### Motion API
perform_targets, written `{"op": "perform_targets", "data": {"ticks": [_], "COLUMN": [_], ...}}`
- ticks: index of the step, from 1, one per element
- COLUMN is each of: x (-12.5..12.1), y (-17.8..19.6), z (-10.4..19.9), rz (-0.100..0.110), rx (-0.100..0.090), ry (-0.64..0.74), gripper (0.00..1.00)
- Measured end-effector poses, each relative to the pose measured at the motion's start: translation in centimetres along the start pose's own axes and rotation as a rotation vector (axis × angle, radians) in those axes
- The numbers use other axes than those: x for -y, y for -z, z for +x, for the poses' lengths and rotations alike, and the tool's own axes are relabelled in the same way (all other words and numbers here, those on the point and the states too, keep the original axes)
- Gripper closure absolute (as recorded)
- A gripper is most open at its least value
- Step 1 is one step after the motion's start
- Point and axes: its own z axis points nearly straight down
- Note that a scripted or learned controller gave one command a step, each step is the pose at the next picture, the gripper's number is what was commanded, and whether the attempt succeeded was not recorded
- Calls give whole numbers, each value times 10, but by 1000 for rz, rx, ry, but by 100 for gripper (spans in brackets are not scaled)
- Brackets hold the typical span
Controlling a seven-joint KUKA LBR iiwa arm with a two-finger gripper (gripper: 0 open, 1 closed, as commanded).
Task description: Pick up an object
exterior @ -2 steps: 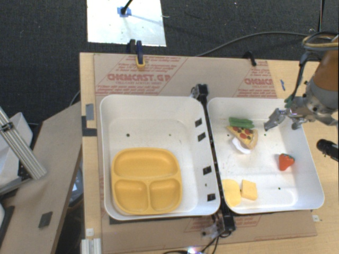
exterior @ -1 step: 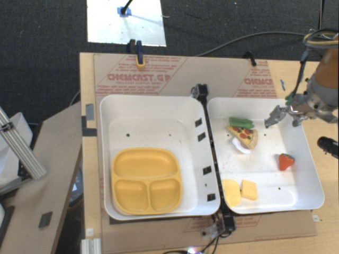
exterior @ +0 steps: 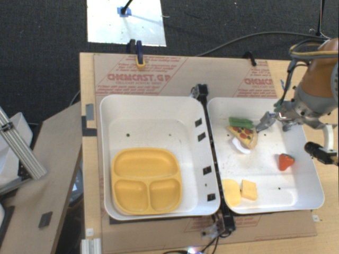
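Front of the right bin: a pale yellow round plastic slice (exterior: 230, 191) and a yellow plastic cheese block (exterior: 249, 190) sit touching each other, closest to where I'm standing.
Left bin: just a yellow three-compartment plastic tray (exterior: 148, 181) lying flat in the white left bin (exterior: 153, 107), nothing in it that I can see.
Red thing: a small red plastic strawberry-ish toy (exterior: 285, 162) off on its own near the right wall of the white right bin (exterior: 265, 208).
Likely target: the toy pizza slice with a green strip along its top (exterior: 243, 132), towards the back of the right bin, lying partly over a small white piece (exterior: 241, 146).
Gripper: the two-finger gripper (exterior: 263, 123) is low, just beside the pizza's right edge; honestly can't tell if the fingers are apart or together from here, and nothing looks to be held.
Handling guess: looks like light, hard, smooth toy plastic, so not fragile but probably skiddy. It's flat, so I'd pinch across the narrow width near the crust end, not the tip.
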Motion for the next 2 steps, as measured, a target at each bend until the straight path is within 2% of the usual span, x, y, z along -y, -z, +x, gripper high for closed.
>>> {"op": "perform_targets", "data": {"ticks": [1, 2], "x": [-2, -5], "y": [-49, -34], "z": [0, 0], "rz": [-3, -12], "rx": [0, 1], "ry": [-2, 1], "gripper": [0, 100]}}
